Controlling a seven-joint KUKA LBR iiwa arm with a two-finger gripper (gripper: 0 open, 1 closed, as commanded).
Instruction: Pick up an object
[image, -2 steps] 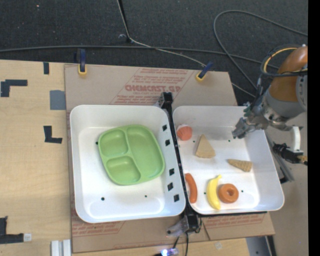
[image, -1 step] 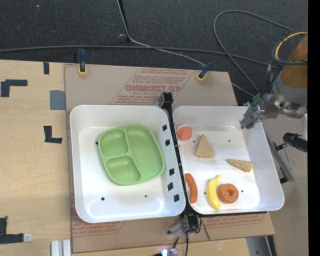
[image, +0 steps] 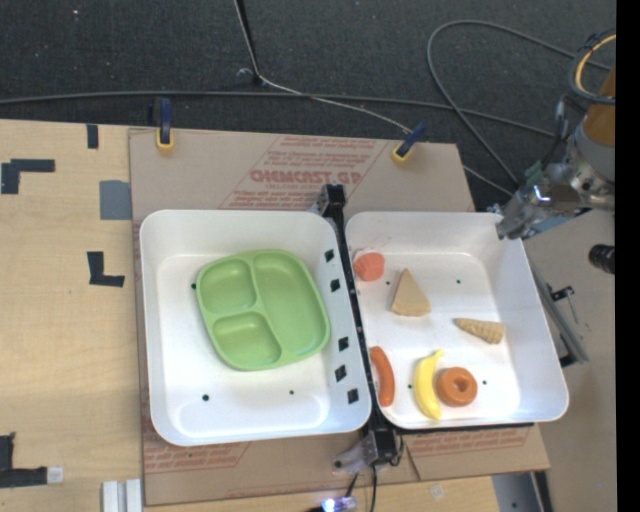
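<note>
Hovering my gripper (image: 512, 222) at the right white plastic bin's (image: 530, 330) far-right rim, finger state indiscernible; descending here risks striking the wall, missing the tan wedge (image: 409, 295).

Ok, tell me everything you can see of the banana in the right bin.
The banana is small, bright yellow and looks like a plastic toy. It lies flat near the front wall of the right bin, curved, with its ends toward the orange donut, which touches its right side. The orange sausage lies apart on its left. The gripper is at the bin's far right corner.
</note>
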